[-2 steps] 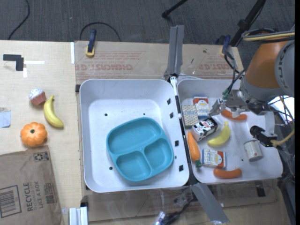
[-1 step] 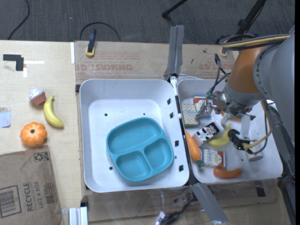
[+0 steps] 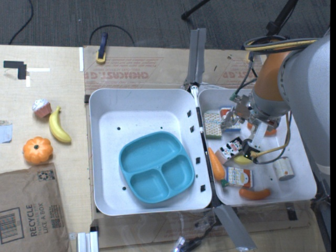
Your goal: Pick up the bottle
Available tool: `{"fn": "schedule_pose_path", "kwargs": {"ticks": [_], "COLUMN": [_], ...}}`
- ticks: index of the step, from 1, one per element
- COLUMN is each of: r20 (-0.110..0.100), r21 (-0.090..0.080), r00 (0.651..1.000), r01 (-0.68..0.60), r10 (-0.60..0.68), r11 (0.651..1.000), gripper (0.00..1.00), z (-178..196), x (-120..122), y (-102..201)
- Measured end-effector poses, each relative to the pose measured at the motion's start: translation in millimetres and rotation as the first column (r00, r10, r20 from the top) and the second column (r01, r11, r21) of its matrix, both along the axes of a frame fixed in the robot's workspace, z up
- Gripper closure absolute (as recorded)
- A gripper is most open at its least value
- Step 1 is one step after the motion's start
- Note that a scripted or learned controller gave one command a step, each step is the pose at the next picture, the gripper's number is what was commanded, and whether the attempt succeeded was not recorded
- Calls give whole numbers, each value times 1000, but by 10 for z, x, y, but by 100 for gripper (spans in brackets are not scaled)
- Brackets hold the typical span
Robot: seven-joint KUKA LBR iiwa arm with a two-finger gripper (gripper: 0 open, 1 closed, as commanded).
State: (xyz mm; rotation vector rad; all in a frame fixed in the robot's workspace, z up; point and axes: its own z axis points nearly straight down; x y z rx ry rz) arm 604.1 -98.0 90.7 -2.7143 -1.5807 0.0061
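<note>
A pale wooden desk ran across the view, with dark carpeted floor beyond its far edge. Two shallow white bins sat on it side by side, touching: the left bin and the right bin. Left of the bins, on the bare desk top, lay a yellow banana, with a small cupcake just beside its far end and a small orange pumpkin near its other end. A brown cardboard sheet printed "RECYCLE" covered the near left corner. A blue and yellow clamp gripped the far edge. A black L-shaped mark sat at far left.
</note>
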Motion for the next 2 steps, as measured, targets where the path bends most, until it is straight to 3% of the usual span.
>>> {"fn": "schedule_pose_path", "kwargs": {"ticks": [1, 2], "r20": [0, 5], "r21": [-1, 0], "r00": [959, 981], "r01": [284, 196], "r10": [-284, -196], "r11": [959, 981], "gripper": [0, 0], "z": [311, 46], "x": [-37, 190], "y": [17, 9]}}
